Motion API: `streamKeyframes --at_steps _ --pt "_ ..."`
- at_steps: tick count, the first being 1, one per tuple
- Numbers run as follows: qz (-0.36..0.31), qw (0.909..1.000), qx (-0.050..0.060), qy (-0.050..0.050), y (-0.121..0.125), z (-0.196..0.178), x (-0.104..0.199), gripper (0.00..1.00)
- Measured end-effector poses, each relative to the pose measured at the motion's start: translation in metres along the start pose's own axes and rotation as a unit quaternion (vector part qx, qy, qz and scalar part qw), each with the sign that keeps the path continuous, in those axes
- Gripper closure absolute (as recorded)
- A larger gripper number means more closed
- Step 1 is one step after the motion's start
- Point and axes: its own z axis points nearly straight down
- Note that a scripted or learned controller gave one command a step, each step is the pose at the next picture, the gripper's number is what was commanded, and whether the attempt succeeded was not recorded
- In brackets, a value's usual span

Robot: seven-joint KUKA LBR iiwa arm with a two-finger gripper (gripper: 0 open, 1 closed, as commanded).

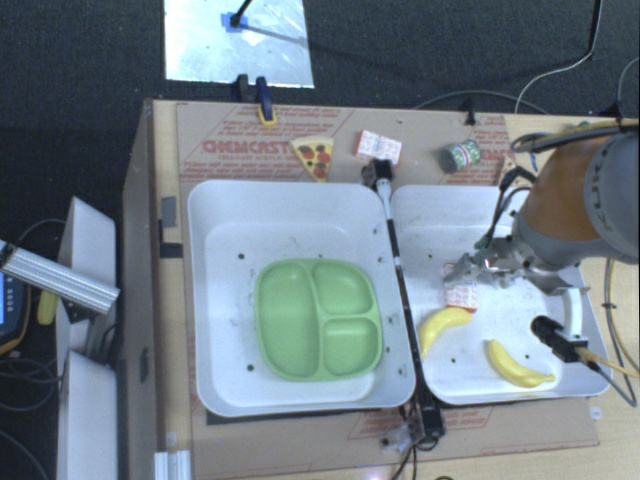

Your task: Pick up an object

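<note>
Approaching | gripper (pixel 468 268) low in right bin (pixel 440 218), over small red-white packet (pixel 461 296) | jaw state: cannot tell | next: descend, close on packet

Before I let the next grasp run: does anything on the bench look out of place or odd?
Yes. Three items lie outside the bins on the board behind them: a pizza slice, a small white-and-red packet and a tipped green can. Inside, the green divided plate and two bananas look undisturbed.

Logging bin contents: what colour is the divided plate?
Light green divided plate, seen in the camera view.
</note>
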Motion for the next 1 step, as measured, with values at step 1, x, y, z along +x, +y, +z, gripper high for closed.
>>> streamKeyframes --at_steps 1 --pt "0.0 1.0 0.006 0.0 -0.0761 -0.0867 -0.0598 0.0"
